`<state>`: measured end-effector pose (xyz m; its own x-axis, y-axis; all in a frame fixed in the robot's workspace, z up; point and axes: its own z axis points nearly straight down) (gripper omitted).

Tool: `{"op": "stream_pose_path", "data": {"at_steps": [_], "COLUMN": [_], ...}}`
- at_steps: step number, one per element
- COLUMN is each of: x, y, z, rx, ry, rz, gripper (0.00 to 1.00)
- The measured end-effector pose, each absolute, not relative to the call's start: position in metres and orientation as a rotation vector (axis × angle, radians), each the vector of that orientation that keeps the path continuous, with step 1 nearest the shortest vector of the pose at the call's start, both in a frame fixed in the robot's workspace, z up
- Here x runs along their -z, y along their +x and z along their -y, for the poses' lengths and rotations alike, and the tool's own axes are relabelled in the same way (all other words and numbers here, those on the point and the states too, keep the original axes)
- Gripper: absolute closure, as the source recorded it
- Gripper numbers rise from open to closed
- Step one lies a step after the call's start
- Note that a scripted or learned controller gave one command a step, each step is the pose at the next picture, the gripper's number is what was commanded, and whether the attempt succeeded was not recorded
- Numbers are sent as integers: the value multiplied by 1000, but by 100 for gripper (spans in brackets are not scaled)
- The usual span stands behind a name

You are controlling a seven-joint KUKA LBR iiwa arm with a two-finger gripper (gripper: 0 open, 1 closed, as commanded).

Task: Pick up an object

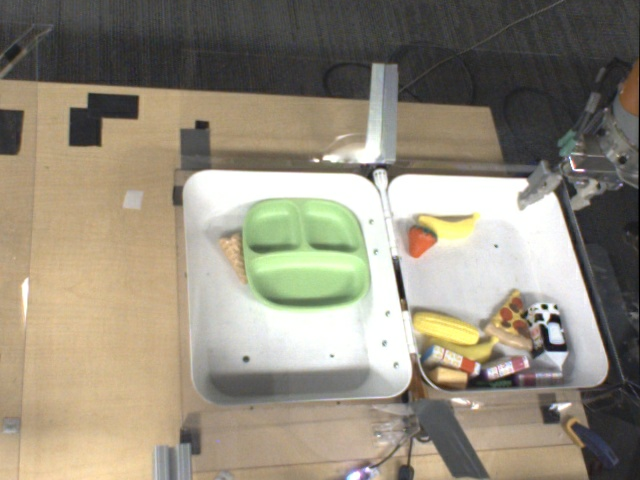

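Bottles [495, 371] and a banana [450, 329] are lying in the right bin's [530, 268] near corner, with a strawberry [421, 239] and a second banana [449, 226] farther off. Left, a green plate [303, 252] is sitting in the other bin [215, 298]. At the right bin's far right corner, the pincer [556, 184] is hanging open, gripping nothing.

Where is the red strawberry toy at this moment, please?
In the camera view, the red strawberry toy lies in the right white bin, near its upper-left corner, touching the left end of a yellow banana toy.
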<state>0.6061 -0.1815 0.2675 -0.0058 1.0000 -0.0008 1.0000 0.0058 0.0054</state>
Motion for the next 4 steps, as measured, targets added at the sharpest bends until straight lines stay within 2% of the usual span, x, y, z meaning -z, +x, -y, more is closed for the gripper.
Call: {"op": "stream_pose_path", "data": {"at_steps": [1,2,3,4], "x": [-280,-292,-292,-132], "y": [608,610,610,611], "z": [181,180,180,141], "rx": [-11,-17,-16,-4], "ry": [2202,2191,2191,2136], "rz": [-2227,-2230,-2231,-2300], "gripper": [100,100,0,0]}}
